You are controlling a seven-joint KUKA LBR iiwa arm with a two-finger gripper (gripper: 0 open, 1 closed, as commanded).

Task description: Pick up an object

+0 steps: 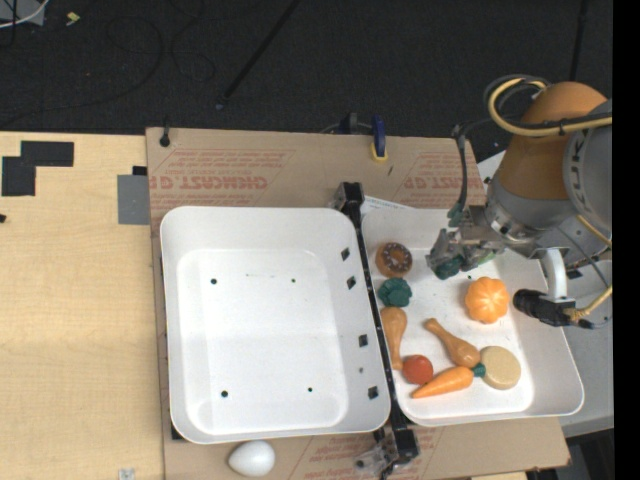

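Observation:
My gripper [452, 258] hangs low over the upper middle of the right bin [560, 393], just left of the orange fruit [487, 300] and right of the brown round donut [393, 259]. A dark green lump [395, 292] lies below the donut. Further down are a tan gourd-shaped piece [395, 328], a red tomato [417, 369], an orange carrot [445, 381], a brown drumstick [455, 343] and a pale round disc [500, 366]. Nothing shows clearly between the gripper's tips.
The left bin [180, 268] sits beside the right one, with a black clamp strip [365, 298] between them. A white egg [251, 458] lies on the cardboard in front of the left bin. The arm's wrist and cables [545, 183] hang over the right bin's far corner.

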